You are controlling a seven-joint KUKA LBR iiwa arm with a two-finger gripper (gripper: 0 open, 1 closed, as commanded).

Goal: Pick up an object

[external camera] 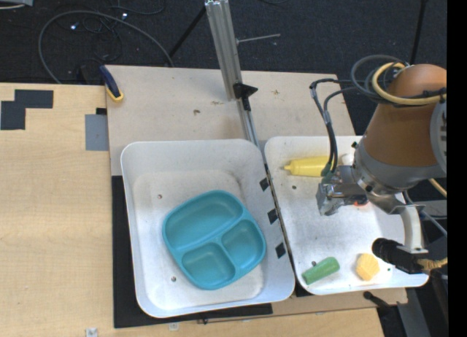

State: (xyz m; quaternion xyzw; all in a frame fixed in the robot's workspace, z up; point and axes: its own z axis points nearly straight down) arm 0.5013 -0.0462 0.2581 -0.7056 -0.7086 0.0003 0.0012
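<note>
No brand, label or writing can be read on anything in view.

The claw (330,198) hangs over the right bin (292,255), near the bin's middle and a little toward its far side. It is a small metal part below the grey and orange arm (405,131), seen from above and partly covered by the wrist. I cannot tell whether it is open or closed. Nothing can be seen gripped in it, and whether it touches the bin floor is unclear.

Three loose things lie in the right bin. A yellow bottle (306,167) lies on its side at the far edge of the bin, just beyond the claw and slightly to its left, with its narrow tip pointing toward the divider between the bins. A green cylinder (321,270) lies on its side near the front edge, well in front of the claw. A small yellow block (367,266) sits near it to the right, also near the front edge, beside a black part of the arm's rigging.

The left bin (146,182) holds a blue divided plate (213,238) with three compartments, lying flat and turned at an angle. A metal post (226,44) rises behind the bins, on the bench (168,102).
</note>
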